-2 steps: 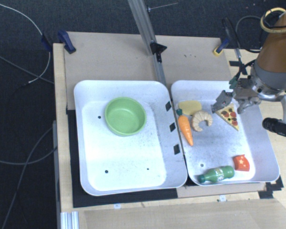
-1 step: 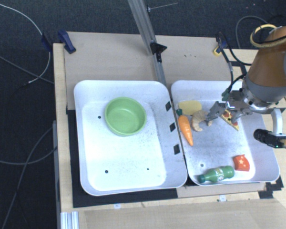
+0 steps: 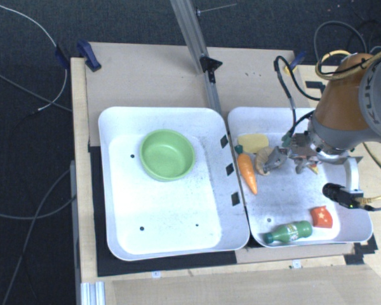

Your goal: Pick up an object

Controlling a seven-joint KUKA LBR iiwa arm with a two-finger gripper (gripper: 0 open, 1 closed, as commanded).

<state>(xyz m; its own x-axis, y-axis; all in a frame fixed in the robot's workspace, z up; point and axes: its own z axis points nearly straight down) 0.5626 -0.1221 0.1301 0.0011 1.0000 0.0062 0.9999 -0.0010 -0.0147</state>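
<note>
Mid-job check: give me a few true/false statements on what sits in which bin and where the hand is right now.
1. The green bowl sits in the left bin. True.
2. The carrot lies in the left bin. False: it lies in the right bin, near its left wall.
3. The green bottle stands upright. False: it lies on its side near the right bin's front edge.
4. The hand is over the right bin, beside the carrot. True.
5. A red object lies in the right bin, right of the bottle. True.
</note>
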